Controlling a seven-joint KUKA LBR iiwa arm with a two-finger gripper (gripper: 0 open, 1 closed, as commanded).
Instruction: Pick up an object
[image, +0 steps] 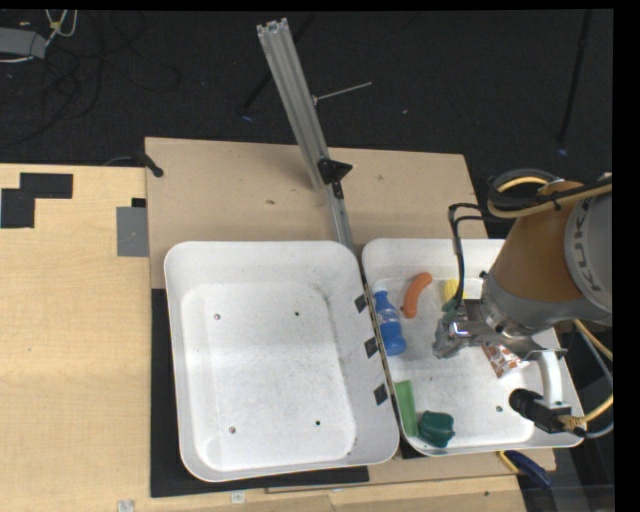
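My gripper (447, 340) hangs low over the middle of the right bin (470, 432), under the orange-banded wrist. A blue bottle (388, 322) lies to its left along the bin's left wall. An orange sausage-shaped piece (416, 292) and a small yellow item (451, 290) lie just behind the gripper. A red-and-white packet (503, 359) lies to its right, partly under the arm. A green stick (404, 405) and a dark teal lump (436, 428) rest at the front left corner. Nothing shows between the gripper's tips.
The left bin (190, 262) stands beside the right one, their walls touching. A slanted metal rail (300, 110) rises behind the bins. The wooden bench (70, 330) extends to the left.
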